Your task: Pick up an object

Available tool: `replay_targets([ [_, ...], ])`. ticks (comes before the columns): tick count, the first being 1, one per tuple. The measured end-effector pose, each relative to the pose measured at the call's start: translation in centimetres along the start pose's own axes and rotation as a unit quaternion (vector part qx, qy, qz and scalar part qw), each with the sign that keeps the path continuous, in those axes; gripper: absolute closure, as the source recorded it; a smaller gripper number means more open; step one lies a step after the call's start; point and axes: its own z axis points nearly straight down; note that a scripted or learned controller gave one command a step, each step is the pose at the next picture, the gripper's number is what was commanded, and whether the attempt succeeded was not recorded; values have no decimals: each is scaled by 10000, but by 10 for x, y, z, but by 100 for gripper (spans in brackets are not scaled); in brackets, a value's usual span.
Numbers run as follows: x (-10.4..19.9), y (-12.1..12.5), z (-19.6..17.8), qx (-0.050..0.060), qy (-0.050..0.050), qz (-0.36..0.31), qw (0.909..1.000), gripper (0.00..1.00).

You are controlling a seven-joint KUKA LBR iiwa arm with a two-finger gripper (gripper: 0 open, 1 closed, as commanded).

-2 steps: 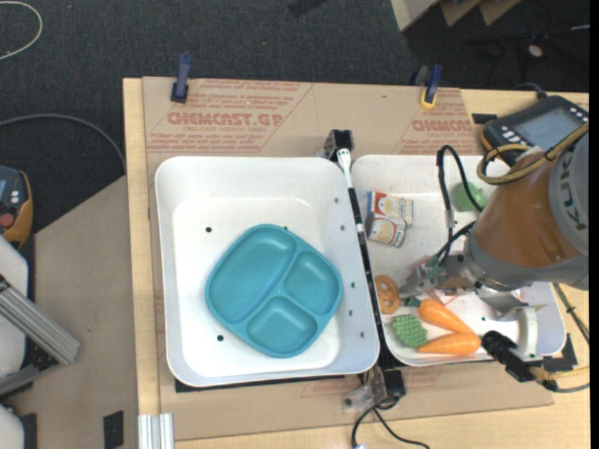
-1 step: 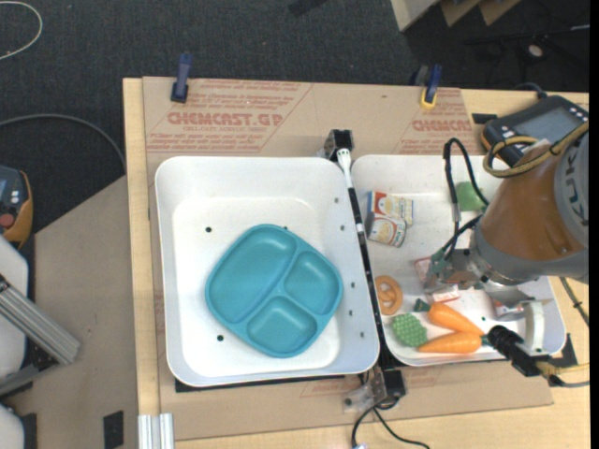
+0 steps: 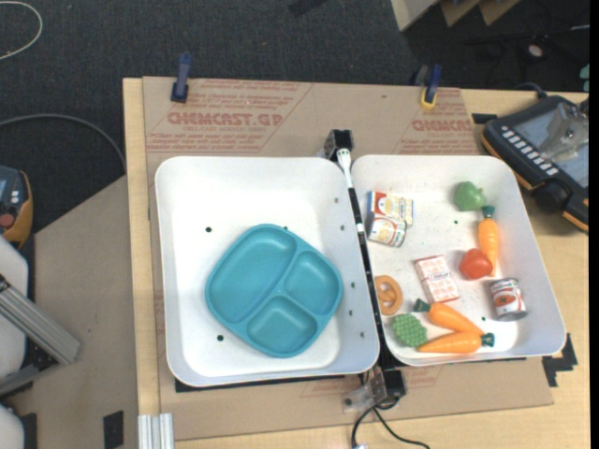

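Camera view. Left bin [image 3: 178, 251]: one teal divided plate [image 3: 272, 290]. Right bin [image 3: 533, 251]: cartons [image 3: 387, 206], can [image 3: 506, 298], pretzel [image 3: 387, 294], tomato [image 3: 475, 265], three carrots [image 3: 451, 318], greens [image 3: 470, 195]. Hand: state cannot be told.

Pose of the arm, wrist angle, state of the fingers: all unknowable from this overhead view.
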Motion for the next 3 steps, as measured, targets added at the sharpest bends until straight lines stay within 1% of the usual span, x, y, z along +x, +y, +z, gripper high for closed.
replay_targets([
  [1,-64,-28,112,163,20,56,9998,100],
  [2,-61,65,252,144,27,-6,9999,100],
  [3,-77,-38,386,187,51,44,9998,100],
])
